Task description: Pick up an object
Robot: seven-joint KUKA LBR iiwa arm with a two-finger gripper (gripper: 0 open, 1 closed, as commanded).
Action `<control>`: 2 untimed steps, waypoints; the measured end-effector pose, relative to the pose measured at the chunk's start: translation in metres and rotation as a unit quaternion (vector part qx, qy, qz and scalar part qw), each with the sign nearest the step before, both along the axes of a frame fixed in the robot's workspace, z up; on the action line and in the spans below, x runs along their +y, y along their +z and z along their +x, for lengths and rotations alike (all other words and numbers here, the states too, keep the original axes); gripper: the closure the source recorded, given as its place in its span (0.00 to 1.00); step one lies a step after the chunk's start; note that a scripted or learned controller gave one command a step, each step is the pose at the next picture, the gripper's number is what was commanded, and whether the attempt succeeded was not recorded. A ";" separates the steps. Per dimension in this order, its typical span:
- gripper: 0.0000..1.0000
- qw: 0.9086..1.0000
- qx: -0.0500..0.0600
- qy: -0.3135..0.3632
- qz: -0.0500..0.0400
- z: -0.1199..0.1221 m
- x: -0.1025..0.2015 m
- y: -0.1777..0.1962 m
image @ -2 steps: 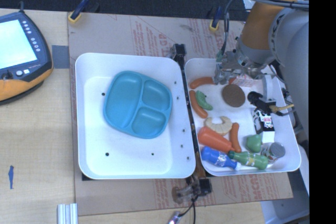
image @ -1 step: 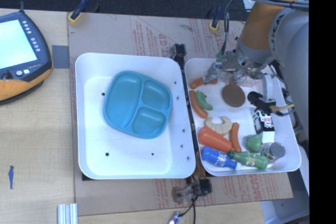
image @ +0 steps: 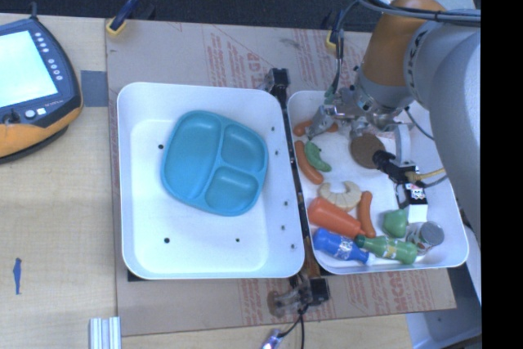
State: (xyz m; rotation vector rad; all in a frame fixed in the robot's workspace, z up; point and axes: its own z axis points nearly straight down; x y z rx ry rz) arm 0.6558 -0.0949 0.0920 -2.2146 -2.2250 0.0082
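Right bin [image: 454, 256], mixed clutter: orange carrot [image: 333, 217] flat mid-bin, green bottle [image: 388, 248] and blue bottle [image: 341, 246] lying along near wall, hot dog [image: 308, 162] beside left wall.

A blue divided plate [image: 216, 163] is seen in the left bin [image: 139, 257]. The hand [image: 353, 117] is lowered over the far end of the right bin [image: 454, 257], where toy foods and bottles are crowded toward the near edge.
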 end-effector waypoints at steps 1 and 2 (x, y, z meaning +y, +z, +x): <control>1.00 1.000 0.001 0.001 0.000 0.000 -0.001 0.010; 0.00 1.000 0.001 0.002 0.000 0.000 0.000 0.010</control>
